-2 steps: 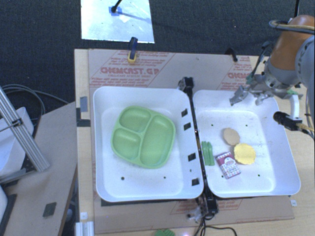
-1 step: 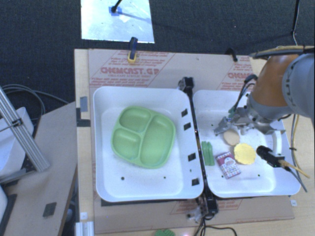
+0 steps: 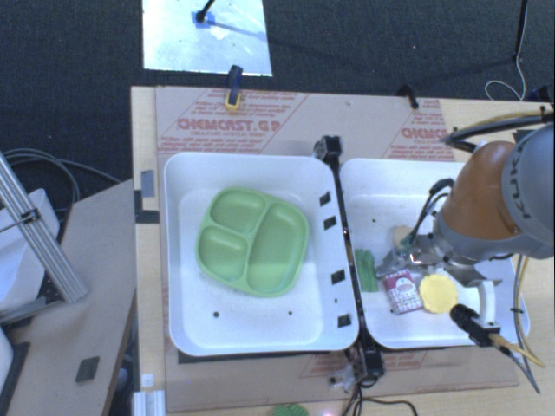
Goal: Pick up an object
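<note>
- Nearest, in the right bin [image 3: 381,332], lie a yellow disc [image 3: 438,292], a red-and-white packet [image 3: 401,290] touching it, and a green piece [image 3: 365,269] by the divider.
- The gripper [image 3: 414,254] hangs just above the packet, probably lined up to grab it; I cannot tell how the jaws stand.
- Beyond the divider, the left bin [image 3: 186,319] holds a green divided plate [image 3: 253,241], well apart from the gripper.
- Farthest, a yellow clamp [image 3: 233,92] pins the counter's edge.

Bright, even light falls from overhead, washing the white bins [image 3: 260,328] nearly flat with only faint shadows. The metal sheet [image 3: 206,24] up top glares, and the whole view is slightly soft and grainy.
</note>
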Motion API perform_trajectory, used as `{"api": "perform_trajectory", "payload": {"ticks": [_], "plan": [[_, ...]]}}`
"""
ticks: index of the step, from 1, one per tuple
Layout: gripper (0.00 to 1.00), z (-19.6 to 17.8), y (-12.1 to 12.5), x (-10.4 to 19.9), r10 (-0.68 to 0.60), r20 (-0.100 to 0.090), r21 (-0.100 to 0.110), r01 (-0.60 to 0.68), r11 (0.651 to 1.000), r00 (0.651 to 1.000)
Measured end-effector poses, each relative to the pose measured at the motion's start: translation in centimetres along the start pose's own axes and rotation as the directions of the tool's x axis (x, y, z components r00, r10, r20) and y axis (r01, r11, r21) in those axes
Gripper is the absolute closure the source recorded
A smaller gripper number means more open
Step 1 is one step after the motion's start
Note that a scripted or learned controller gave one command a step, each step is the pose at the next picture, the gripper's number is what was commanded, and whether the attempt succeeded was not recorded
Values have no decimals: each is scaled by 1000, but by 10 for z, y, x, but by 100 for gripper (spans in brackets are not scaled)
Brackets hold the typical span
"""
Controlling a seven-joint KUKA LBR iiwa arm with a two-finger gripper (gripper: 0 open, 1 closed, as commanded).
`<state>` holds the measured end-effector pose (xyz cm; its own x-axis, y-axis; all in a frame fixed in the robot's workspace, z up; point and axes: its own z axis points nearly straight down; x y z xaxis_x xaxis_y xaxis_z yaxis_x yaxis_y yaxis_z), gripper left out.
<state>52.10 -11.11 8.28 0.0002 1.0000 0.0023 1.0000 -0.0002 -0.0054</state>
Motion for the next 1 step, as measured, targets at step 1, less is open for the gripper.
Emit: {"api": "perform_trajectory", "payload": {"ticks": [1], "plan": [[100, -12, 4, -1, -1, 3, -9, 1, 1000, 1000]]}}
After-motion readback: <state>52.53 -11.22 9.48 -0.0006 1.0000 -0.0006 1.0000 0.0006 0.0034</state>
